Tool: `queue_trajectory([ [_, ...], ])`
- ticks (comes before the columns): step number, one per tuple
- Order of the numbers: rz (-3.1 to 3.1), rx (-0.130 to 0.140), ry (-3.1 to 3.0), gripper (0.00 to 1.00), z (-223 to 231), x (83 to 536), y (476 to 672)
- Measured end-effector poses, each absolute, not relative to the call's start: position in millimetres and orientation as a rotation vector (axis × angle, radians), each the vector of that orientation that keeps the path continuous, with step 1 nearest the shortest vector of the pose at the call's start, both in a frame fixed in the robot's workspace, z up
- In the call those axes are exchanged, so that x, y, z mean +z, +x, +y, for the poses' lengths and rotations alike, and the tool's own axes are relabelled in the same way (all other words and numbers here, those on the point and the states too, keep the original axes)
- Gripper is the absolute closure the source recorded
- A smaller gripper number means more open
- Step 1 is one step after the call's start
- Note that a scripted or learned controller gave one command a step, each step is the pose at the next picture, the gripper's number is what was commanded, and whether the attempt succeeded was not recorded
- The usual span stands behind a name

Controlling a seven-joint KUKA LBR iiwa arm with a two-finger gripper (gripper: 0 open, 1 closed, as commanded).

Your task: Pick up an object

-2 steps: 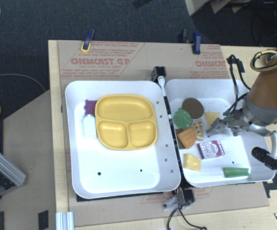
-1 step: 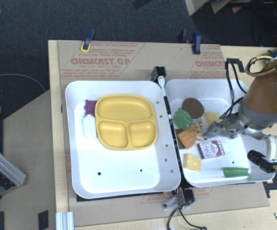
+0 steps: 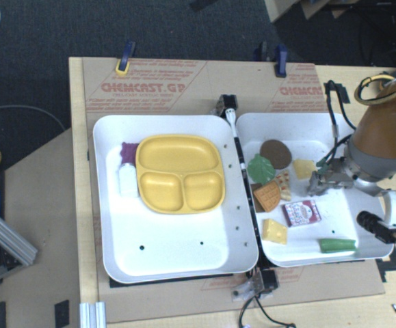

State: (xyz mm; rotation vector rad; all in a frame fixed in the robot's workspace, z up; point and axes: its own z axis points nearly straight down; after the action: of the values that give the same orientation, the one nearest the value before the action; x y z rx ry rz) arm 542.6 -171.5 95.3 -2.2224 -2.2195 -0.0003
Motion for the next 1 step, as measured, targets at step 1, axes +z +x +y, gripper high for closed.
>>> queue_trajectory([
  [1, -2.225, -0.004, -2.227, 1.00, -181.9, 152.1, 547.0],
])
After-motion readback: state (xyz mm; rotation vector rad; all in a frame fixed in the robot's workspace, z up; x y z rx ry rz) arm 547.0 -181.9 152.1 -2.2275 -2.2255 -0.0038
